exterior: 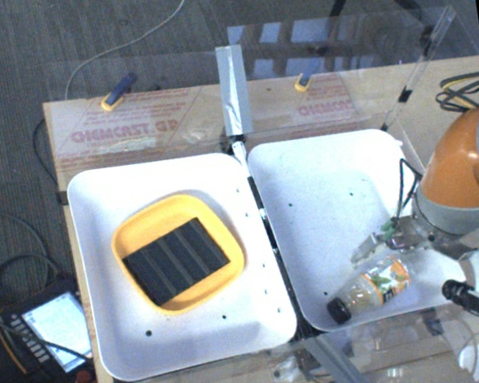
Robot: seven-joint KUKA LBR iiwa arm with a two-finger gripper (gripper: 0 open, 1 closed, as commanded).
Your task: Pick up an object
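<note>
A small clear plastic bottle (376, 287) with an orange and green label and a black cap lies on its side near the front edge of the right bin (329, 190). My gripper (376, 245) reaches in from the right and hovers just above and behind the bottle, close to its label end. Nothing can be seen held in it. In the left bin (97, 200) sits a yellow dish (177, 252) with a black ribbed block in it.
The orange band of the arm (463, 167) looms over the right bin's right wall. A metal divider post (233, 88) stands behind the bins. Cables and a small screen device (49, 326) lie on the floor to the left.
</note>
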